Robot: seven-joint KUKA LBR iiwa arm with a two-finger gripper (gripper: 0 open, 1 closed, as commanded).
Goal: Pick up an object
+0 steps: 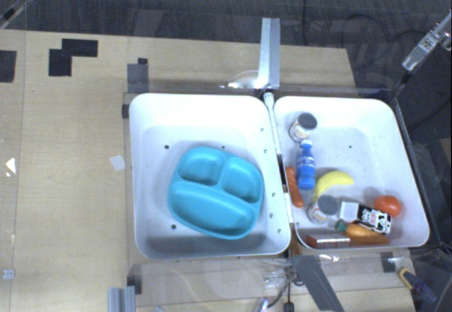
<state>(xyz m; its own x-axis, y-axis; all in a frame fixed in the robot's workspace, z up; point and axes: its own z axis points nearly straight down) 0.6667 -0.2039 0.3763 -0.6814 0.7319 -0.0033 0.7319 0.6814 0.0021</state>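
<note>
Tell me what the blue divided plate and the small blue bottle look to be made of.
Blue divided plate: probably moulded plastic, one even turquoise colour, rounded compartment walls, soft sheen rather than a glaze shine. Small blue bottle: likely plastic too, with a blue body and a paler cap end; it is too small here to be sure. Both lie in white bins that also look like smooth plastic.

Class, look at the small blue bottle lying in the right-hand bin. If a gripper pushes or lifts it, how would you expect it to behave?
The blue bottle lies on its side, so a push would probably roll it. It looks small and plastic, likely light and fairly stiff. Its rounded, smooth body may slip between fingers.
</note>
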